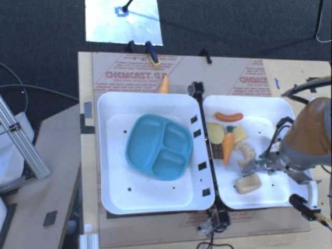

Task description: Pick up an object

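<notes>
The right bin [277,108] holds several toy foods. A red sausage [229,116] lies at the back. Below it are an orange carrot [227,145], a yellow wedge [239,134], a pale yellow piece [215,133] and a brown chocolate bar [218,150]. A beige curled pastry [247,152] lies mid-bin and a cream block [248,184] near the front. My gripper [252,166] hangs low over the bin, between the pastry and the cream block, just above the block. The grey arm with its orange band [311,126] comes in from the right.
The left bin [111,139] carries a blue divided plate [158,146]. A black divider with clips [203,139] runs between the bins. An orange cone-shaped piece [164,84] lies on the cardboard behind the left bin. A blue and yellow clamp [152,53] sits at the bench's back edge.
</notes>
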Motion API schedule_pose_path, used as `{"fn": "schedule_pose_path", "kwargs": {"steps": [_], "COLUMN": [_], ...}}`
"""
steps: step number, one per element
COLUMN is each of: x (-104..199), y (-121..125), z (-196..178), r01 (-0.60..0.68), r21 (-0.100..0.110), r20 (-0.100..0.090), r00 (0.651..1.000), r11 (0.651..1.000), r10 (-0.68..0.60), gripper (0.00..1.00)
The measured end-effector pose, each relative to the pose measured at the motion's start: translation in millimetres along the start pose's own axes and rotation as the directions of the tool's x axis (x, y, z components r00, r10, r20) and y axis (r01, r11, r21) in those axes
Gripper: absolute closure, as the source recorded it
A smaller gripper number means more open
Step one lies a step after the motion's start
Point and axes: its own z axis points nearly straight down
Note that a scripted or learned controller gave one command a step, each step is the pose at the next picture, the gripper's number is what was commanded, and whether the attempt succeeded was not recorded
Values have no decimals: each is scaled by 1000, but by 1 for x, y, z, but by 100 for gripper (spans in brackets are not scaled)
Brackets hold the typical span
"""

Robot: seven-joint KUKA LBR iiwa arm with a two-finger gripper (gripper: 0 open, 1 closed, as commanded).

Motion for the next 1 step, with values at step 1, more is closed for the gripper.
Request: {"fn": "schedule_pose_path", "kwargs": {"steps": [1], "x": [56], "y": [3], "z": [-137], "r01": [11], "r21": [-13], "r20": [1], "r00": [1000], "r11": [1000], "r10": [-11], "gripper": [0]}}
